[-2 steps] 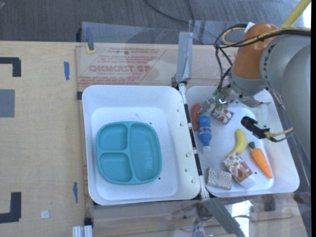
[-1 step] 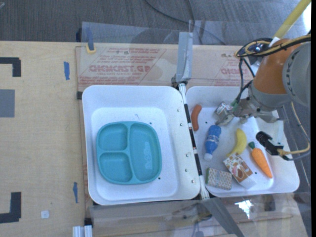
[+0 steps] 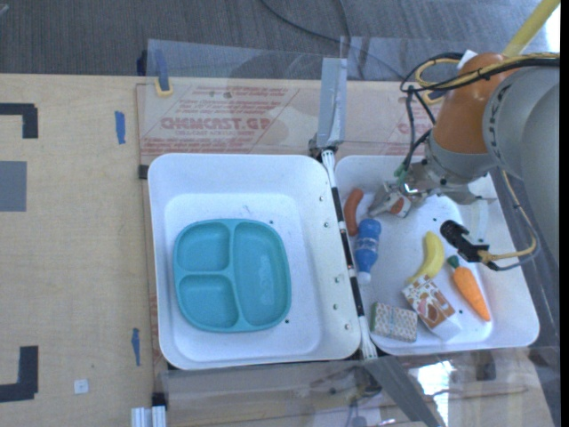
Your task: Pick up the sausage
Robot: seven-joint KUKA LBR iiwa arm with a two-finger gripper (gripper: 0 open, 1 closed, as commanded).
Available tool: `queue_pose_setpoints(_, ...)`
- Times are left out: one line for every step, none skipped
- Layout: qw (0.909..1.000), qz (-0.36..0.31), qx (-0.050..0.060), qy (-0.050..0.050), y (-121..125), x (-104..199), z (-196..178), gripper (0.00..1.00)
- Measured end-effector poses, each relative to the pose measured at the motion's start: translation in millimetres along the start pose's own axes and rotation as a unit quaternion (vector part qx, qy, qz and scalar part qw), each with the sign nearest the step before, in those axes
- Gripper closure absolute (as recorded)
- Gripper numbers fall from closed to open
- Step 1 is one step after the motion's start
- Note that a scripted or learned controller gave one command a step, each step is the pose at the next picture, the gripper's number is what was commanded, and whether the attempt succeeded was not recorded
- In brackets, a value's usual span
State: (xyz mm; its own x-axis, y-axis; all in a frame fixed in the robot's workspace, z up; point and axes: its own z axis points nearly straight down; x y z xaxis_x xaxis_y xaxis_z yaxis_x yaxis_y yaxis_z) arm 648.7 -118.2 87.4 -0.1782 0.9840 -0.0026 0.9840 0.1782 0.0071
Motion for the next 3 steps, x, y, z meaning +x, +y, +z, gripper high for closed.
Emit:
queue_pose_setpoints(1.0000, -0.001, 0.003, 0.000, -1, 0, -10, 1.00)
queue_pose_setpoints(0.9985, -0.054, 0.000, -0.002, -3, 16, -4, 1.00)
queue_pose_setpoints(0.9985, -0.055, 0.001, 0.000, -4, 18, 0, 0.00)
